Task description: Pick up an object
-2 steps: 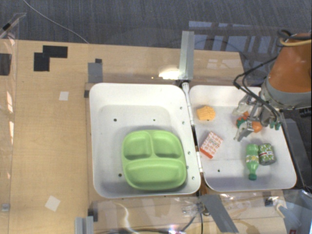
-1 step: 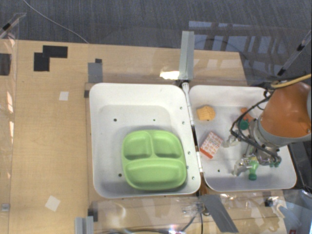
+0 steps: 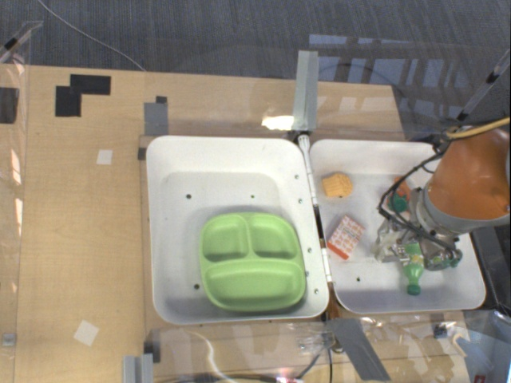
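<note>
Where wooden bench (image 3: 72, 238) meets grey carpet (image 3: 200, 14) | end effector (image 3: 409, 254) grip unclear, over green bottle (image 3: 413, 271)

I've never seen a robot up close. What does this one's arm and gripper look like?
A bulky rounded arm with a broad orange band above a grey wrist ring. Black cables loop beside it. The small metallic gripper below looks silvery and mechanical.

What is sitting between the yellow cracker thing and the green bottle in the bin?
The small red-and-white packet lies roughly between the tan cracker and the green bottle, a bit left of the straight line, on the right bin floor in the camera view.
</note>
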Tool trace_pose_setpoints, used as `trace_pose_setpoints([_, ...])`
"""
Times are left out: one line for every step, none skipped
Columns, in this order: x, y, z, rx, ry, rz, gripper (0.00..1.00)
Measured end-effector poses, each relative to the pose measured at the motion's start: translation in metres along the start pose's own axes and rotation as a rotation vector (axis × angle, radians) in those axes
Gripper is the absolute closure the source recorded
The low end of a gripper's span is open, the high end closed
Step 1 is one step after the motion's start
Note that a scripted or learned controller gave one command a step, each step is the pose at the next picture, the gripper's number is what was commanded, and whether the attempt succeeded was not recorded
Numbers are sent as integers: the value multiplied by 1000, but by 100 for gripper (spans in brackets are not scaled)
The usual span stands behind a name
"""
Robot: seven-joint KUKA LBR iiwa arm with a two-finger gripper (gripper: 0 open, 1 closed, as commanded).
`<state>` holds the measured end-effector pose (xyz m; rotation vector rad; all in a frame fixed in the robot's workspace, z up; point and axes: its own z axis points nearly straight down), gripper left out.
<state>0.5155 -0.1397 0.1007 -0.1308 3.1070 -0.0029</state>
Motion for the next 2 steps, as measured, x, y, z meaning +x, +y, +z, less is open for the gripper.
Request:
trace_pose_setpoints([-18, 39, 10, 4, 13, 351, 100])
trace_pose_setpoints([-29, 109, -83, 4, 28, 625, 100])
